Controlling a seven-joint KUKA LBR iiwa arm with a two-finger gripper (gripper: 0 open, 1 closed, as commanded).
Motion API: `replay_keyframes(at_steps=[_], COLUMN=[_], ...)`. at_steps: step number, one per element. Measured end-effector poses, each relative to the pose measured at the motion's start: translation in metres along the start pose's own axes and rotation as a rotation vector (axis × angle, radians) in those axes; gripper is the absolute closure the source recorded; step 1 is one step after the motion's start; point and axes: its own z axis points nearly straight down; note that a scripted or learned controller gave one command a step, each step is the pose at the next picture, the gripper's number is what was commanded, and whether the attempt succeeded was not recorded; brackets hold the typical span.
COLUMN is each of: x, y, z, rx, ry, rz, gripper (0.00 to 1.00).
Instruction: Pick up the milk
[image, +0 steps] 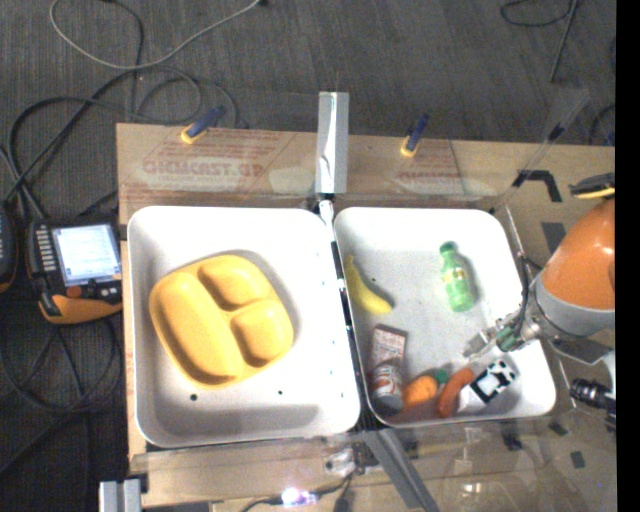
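The milk (388, 346) is a small brown and white carton lying flat in the right bin (420, 222), near its front left. My gripper (489, 343) hangs low over the right side of the same bin, about a hand's width to the right of the carton and apart from it. Nothing shows in its grasp. The orange band of the arm (588, 262) rises behind it at the right edge.
In the right bin lie a banana (365, 290), a green bottle (457, 277), a can (385, 383), an orange fruit (422, 390), a carrot (456, 388) and a black and white tag (495, 380). The left bin (160, 410) holds a yellow divided plate (222, 318).
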Motion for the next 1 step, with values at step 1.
replay_keyframes(at_steps=[1], x=[-0.0002], y=[-0.0003], z=[0.0000], rx=[0.000], ry=[0.000], rz=[0.001], gripper=[0.00])
